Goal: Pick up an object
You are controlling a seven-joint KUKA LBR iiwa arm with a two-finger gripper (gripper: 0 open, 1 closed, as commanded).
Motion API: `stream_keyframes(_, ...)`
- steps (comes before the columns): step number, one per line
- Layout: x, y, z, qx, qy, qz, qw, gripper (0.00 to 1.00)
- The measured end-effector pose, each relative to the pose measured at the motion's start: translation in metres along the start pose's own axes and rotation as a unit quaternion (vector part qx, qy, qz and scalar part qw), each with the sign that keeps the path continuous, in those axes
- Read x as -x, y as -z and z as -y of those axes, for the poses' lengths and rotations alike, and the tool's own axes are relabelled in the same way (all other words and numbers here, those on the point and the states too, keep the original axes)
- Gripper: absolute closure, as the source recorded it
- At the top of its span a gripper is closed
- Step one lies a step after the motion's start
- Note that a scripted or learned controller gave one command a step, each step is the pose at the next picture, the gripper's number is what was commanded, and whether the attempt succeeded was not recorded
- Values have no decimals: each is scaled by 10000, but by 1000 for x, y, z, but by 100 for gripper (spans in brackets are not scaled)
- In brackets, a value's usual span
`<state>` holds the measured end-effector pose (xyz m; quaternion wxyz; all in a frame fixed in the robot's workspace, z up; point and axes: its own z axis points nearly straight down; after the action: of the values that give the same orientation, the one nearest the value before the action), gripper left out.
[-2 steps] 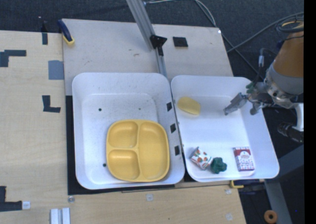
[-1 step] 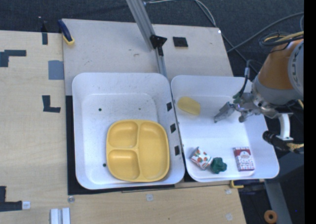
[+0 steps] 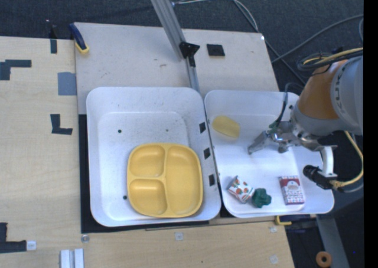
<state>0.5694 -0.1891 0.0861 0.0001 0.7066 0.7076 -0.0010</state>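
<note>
Camera view, from above: left bin (image 3: 100, 143) is holding a yellow divided tray (image 3: 165, 179) toward its 5 o'clock corner. Right bin (image 3: 248, 100) is containing a yellow sponge (image 3: 225, 126) at 10 o'clock, a small printed packet (image 3: 239, 189) and a green toy (image 3: 261, 198) at 6 o'clock, and a red box (image 3: 290, 190) at 5 o'clock. Tool (image 3: 257, 145) is hanging at centre, gripping nothing; whether its spread is wide or narrow cannot be told. Arm (image 3: 322, 98) is being cut off at 3 o'clock.
</note>
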Motion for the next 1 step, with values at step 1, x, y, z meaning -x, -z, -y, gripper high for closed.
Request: stream_keyframes(1,0,13,-1,17,4,7,10000,100)
